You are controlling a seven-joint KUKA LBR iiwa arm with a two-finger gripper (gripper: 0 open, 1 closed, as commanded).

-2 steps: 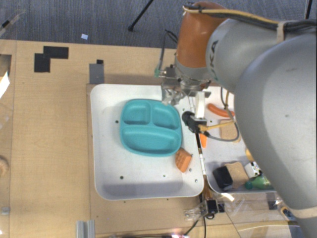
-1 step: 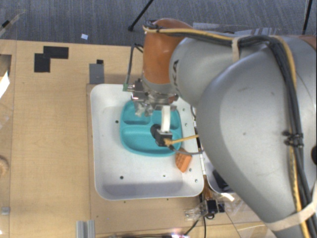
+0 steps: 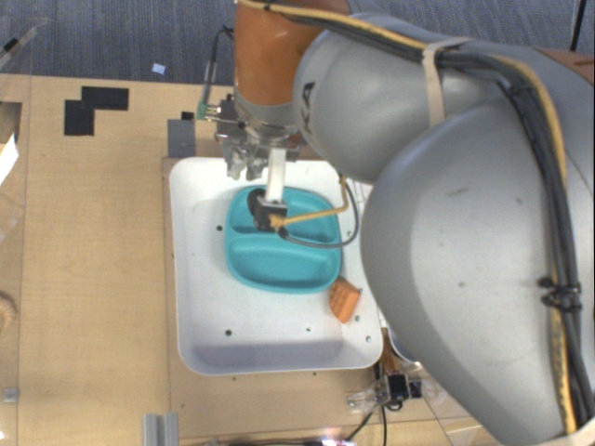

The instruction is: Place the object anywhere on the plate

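Observation:
A teal divided plate (image 3: 279, 254) lies in the white bin (image 3: 200, 277), towards its back. An orange block (image 3: 343, 301) rests on the bin floor just off the plate's front right corner, touching or nearly touching its rim. My gripper (image 3: 244, 167) hangs over the bin's back edge, just behind the plate's far left rim, well away from the orange block. Nothing shows in the gripper. The big grey arm covers the bin's right side and whatever lies beyond it.
The bin's left and front floor is bare white. Black L-shaped marks (image 3: 93, 108) and a small grey block (image 3: 182, 137) sit on the wooden bench behind the bin. Cables and a connector (image 3: 395, 388) lie near the bin's front right corner.

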